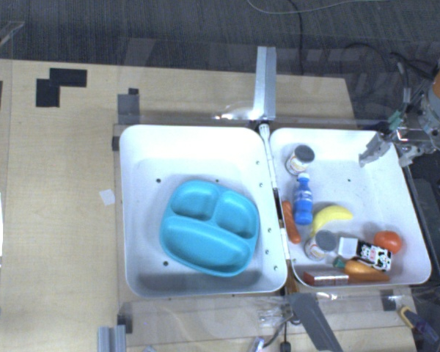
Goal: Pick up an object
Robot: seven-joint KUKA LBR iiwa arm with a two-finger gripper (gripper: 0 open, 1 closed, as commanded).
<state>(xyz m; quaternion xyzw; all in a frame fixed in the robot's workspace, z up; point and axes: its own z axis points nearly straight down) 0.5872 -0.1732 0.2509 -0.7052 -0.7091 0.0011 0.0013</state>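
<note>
My gripper (pixel 387 152) hangs over the back right corner of the right bin (pixel 352 152), open, with nothing between its fingers. The bin's objects lie to its left and in front of it: a small round tin (pixel 302 157), a blue bottle (pixel 303 201), a yellow banana (pixel 331 216), a second tin (pixel 322 245), an orange-red ball (pixel 388 240), a black-and-white box (pixel 372 254) and an orange carrot-like piece (pixel 364 270). All of them rest on the bin floor, apart from the gripper.
A thin orange stick (pixel 290 223) lies along the right bin's left wall, and a red pen (pixel 324 277) lies at its front edge. In the left bin (pixel 143 196) sits a blue divided plate (pixel 209 226). A metal post (pixel 265 86) stands behind the divider.
</note>
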